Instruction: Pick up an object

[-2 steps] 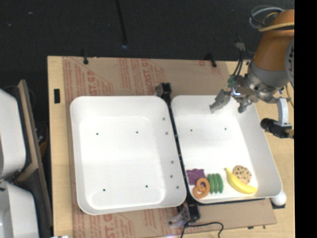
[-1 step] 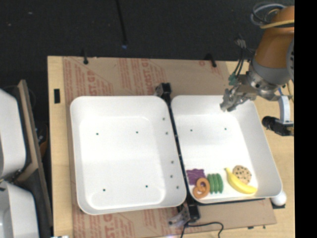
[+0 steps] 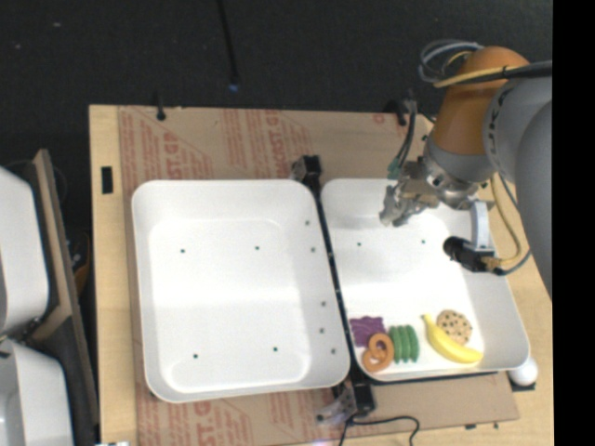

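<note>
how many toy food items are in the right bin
5, all along the near edge of the right bin: purple piece, orange ring, green piece, banana, cookie. More could hide beneath them.

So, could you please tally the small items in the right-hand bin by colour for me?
Purple: 1, the purple piece
Orange: 1, the orange ring
Green: 1, the green piece
Yellow: 1, the banana
Tan, speckled: 1, the cookie
Total: 5
</note>
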{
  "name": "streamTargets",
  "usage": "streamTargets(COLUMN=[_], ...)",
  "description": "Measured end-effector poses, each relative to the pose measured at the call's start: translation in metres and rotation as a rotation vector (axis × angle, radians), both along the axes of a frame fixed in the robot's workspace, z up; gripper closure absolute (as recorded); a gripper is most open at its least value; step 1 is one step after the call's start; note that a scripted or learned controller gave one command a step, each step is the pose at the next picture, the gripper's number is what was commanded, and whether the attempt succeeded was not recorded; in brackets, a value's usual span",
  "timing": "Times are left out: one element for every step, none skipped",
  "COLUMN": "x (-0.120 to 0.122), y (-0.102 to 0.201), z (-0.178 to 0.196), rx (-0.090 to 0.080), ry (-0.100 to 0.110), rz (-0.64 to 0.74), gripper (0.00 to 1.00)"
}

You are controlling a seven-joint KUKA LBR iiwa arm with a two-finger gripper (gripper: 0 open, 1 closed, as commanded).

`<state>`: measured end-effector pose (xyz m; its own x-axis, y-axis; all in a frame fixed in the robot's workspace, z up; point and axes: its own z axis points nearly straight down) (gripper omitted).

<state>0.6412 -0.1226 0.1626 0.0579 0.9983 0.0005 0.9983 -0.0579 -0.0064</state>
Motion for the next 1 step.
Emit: streamTargets(x=[0.0472], y=[-0.0170], z=[-0.0435], rx=[-0.001], ry=[-0.004], rz=[0.057], gripper=[1.00])
